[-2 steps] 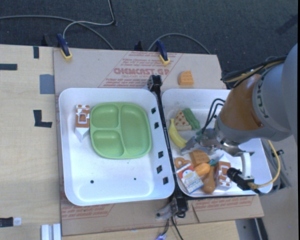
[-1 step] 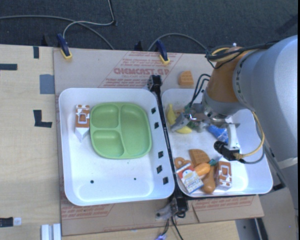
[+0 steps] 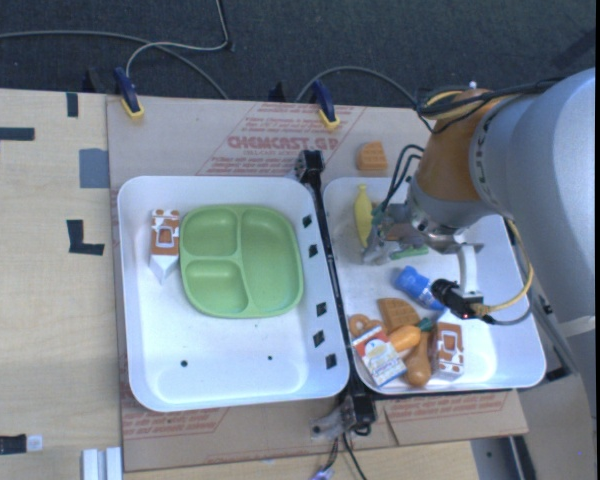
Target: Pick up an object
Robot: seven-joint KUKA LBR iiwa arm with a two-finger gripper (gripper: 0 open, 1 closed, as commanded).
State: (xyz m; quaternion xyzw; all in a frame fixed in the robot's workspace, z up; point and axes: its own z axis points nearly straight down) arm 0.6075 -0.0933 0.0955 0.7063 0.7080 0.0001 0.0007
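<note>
Here, your claw (image 3: 383, 240) hangs low in the right bin (image 3: 510, 363), just beside the smooth, curved yellow banana (image 3: 363, 214) at its left; you cannot tell its finger state.

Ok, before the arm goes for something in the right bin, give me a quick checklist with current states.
1. Gripper is over the right bin: ok.
2. Gripper already holds something: cannot tell, its tip is hidden by the wrist.
3. Banana lies right beside the gripper: ok.
4. Blue bottle lies apart from the carrot pile: ok.
5. Pile at the bin's near edge is packed, items touching: not ok for a clean pick.
6. Green tray sits in the left bin, out of the way: ok.
</note>
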